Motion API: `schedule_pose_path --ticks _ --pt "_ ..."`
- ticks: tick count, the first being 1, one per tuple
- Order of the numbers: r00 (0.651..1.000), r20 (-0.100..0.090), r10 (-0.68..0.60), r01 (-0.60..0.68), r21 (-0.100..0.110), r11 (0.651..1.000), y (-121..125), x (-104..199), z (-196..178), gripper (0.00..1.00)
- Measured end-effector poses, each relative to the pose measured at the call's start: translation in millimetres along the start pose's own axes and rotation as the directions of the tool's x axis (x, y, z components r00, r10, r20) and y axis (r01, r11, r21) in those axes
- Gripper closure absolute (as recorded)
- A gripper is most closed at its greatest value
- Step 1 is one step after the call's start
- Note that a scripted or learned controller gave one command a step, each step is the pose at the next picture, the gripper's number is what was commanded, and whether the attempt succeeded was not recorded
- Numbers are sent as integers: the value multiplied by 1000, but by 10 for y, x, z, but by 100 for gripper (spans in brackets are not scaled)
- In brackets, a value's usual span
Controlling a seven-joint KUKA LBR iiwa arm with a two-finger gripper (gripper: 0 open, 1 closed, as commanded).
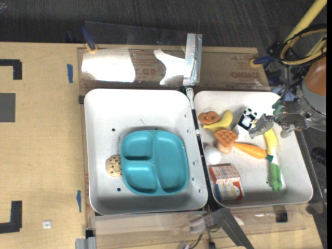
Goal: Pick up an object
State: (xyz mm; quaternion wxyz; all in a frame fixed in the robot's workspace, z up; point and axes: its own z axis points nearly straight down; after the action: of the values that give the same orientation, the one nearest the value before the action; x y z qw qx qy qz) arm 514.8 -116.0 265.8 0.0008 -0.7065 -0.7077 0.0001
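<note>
Gripper (pixel 271 122) hangs over the right bin (pixel 295 191), just above the yellow banana (pixel 270 139); whether it grips anything, I cannot tell. Beyond the bin: tan bench (pixel 36 154) with black tape marks, dark carpet (pixel 129 4) behind, yellow hose (pixel 311 12) overhead.

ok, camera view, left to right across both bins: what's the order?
Cookie → teal divided plate → white egg → waffle → carrot → green pickle, with the claw above the right bin's far right side.
</note>
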Motion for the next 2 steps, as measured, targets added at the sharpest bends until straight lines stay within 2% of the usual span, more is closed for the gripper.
schedule_pose_path --ticks 1,2 --pt "1000 3 12 -11 -7 1000 64 -254 -639 0" --pt "999 0 40 -40 5 999 -364 -17 396 0"
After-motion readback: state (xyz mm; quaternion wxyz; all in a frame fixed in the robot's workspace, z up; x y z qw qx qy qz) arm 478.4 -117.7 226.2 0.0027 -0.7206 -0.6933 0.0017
